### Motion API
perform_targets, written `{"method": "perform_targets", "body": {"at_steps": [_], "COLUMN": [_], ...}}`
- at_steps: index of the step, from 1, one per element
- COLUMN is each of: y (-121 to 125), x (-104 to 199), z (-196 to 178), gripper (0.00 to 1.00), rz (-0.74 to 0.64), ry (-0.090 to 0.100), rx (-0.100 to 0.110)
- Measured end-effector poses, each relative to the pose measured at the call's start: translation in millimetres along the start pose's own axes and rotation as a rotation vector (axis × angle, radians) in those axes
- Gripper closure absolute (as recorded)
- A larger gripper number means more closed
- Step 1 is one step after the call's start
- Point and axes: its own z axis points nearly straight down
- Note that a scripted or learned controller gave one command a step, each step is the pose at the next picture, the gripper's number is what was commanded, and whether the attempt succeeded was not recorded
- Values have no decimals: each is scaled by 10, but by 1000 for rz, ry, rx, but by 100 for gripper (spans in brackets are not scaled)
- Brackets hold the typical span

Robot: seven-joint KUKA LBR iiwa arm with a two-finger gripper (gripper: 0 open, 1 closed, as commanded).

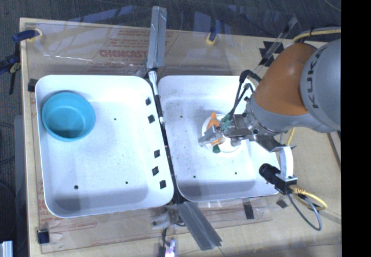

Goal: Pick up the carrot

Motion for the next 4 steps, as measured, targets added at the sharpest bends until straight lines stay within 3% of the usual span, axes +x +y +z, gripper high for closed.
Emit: {"method": "perform_targets", "body": {"at_steps": [1, 2, 3, 4], "y": [235, 974, 1001, 863], "x": [-531, -627, -610, -492], "z": [413, 1011, 880, -231], "gripper": [0, 0, 100, 100], "rz": [-17, 180, 173, 138], "ry": [-1, -8, -7, 0], "rx": [-2, -23, -28, -1]}}
